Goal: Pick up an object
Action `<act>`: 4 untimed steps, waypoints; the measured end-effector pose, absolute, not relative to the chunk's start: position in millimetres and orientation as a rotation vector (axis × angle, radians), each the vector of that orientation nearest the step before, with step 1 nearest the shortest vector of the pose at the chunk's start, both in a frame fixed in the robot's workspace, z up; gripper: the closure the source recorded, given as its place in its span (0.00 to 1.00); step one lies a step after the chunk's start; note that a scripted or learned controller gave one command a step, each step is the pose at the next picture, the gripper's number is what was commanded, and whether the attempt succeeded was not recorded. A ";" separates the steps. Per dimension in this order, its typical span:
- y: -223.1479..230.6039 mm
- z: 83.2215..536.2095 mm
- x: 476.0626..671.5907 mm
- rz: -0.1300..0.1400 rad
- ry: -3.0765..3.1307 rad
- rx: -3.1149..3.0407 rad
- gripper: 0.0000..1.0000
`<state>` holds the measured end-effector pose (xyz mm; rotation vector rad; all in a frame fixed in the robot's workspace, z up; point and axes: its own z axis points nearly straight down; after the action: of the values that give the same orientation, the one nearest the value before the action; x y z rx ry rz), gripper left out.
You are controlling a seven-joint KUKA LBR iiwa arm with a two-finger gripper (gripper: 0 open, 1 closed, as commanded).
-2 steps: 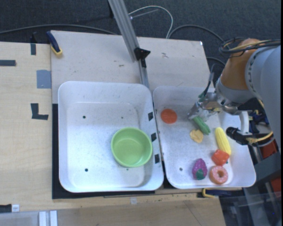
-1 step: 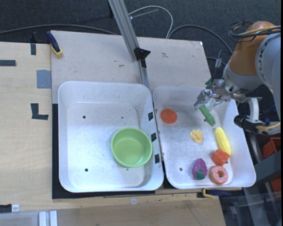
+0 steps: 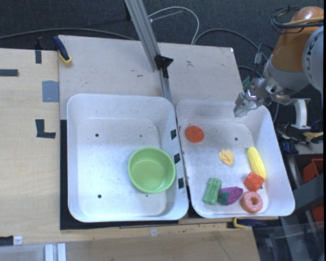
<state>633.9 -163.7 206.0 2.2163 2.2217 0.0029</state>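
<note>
The right bin holds several small toy foods: an orange round piece, a small yellow piece, a yellow corn cob, a red-orange piece, a green ridged piece, a purple piece and a pink doughnut. My gripper hangs over the bin's far right corner, apart from all of them. Nothing shows between its fingers.
A green bowl sits in the left bin near its right wall. A slanted metal pole rises behind the bins. Cables lie on the board at the back. A yellow and blue clamp sits at the far left corner.
</note>
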 end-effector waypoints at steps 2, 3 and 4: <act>-118.1 240.7 633.1 -0.001 2.229 2.217 1.00; -60.9 229.6 619.6 -0.001 2.231 2.217 1.00; -8.0 237.3 617.7 0.000 2.231 2.215 1.00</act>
<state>617.7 -8.0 237.3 2.2151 2.2312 0.0004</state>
